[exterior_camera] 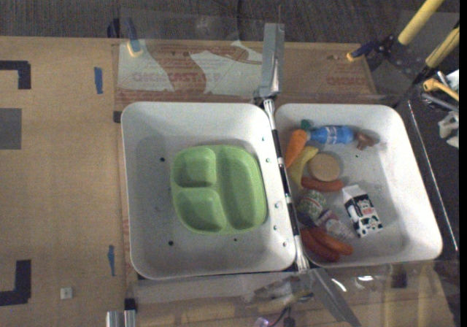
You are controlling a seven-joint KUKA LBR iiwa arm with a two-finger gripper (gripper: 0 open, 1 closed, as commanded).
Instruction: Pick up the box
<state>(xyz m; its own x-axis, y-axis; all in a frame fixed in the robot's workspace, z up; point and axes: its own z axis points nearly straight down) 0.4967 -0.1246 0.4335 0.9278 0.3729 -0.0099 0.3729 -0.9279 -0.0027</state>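
Hotdogs (326,243) sit at right bin's (416,172) front edge, just beside the box (363,214), a small white carton with black patches, tilted, print unreadable; can (311,206), cookie (325,167), carrot (295,146), bottle (332,134) crowd its left; green tray (218,188) in left bin (146,143).
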